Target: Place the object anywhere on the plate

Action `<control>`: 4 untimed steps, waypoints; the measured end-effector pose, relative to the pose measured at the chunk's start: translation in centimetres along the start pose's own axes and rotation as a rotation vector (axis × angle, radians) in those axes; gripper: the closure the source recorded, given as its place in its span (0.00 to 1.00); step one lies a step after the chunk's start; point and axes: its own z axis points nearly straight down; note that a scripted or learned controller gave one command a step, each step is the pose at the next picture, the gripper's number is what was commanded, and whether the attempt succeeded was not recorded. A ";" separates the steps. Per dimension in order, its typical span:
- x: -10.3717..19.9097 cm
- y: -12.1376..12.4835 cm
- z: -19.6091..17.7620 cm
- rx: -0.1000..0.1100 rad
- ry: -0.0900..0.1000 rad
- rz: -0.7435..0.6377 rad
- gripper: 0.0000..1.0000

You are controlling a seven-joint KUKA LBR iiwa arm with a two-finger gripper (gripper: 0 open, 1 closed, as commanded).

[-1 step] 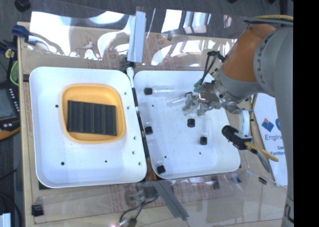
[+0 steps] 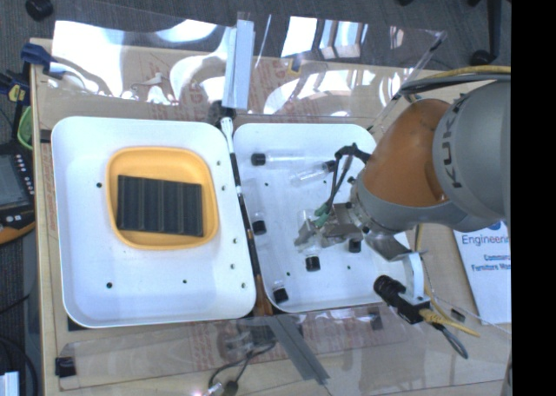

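Yellow plate [image 2: 162, 166] with its dark ridged insert [image 2: 161, 206] fills the left bin [image 2: 78, 238], well left of the tool [image 2: 323, 227] (grip state unreadable). Small black object [image 2: 313, 262] lies just below the tool, in the right bin [image 2: 276, 186].

Yellow plate [image 2: 162, 162] bearing a dark ribbed object [image 2: 161, 206], two white bins [image 2: 78, 212], grey arm [image 2: 473, 155] with orange band
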 end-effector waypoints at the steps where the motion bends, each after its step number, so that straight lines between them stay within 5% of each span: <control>1: 9.7 0.5 -4.7 -0.003 -0.002 -0.086 1.00; 2: 9.9 10.2 -1.1 -0.001 -0.003 -0.234 1.00; 3: 9.9 10.2 -1.1 -0.001 -0.003 -0.234 0.00; 4: 10.0 10.2 -2.1 0.000 -0.003 -0.239 1.00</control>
